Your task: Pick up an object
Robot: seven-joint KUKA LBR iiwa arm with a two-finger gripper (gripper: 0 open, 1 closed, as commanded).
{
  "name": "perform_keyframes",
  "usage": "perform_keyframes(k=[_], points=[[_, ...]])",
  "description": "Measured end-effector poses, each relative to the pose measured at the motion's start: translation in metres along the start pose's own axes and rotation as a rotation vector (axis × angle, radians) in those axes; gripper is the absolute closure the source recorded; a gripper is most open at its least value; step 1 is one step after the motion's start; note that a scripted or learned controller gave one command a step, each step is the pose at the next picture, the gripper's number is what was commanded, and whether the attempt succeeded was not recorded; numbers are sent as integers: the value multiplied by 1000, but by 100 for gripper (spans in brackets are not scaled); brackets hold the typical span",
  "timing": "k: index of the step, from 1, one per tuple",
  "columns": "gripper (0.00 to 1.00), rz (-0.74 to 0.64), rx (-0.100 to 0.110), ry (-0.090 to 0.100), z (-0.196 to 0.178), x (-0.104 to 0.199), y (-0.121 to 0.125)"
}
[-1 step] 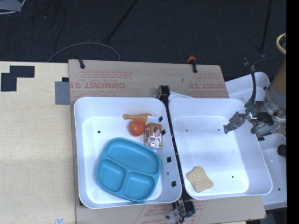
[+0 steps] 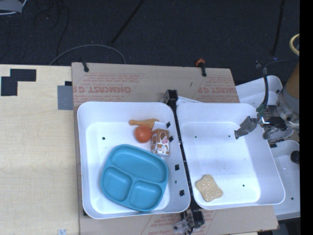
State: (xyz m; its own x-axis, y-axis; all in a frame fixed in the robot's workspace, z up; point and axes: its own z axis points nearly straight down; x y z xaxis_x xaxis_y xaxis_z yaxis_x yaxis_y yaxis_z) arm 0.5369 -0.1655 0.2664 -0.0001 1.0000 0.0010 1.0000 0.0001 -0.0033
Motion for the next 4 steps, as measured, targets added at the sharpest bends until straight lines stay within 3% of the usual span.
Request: perform_keyframes(k=[3,4], points=[[0,1,4,2,132,3,0],[100,4,1,1,120,1,1]])
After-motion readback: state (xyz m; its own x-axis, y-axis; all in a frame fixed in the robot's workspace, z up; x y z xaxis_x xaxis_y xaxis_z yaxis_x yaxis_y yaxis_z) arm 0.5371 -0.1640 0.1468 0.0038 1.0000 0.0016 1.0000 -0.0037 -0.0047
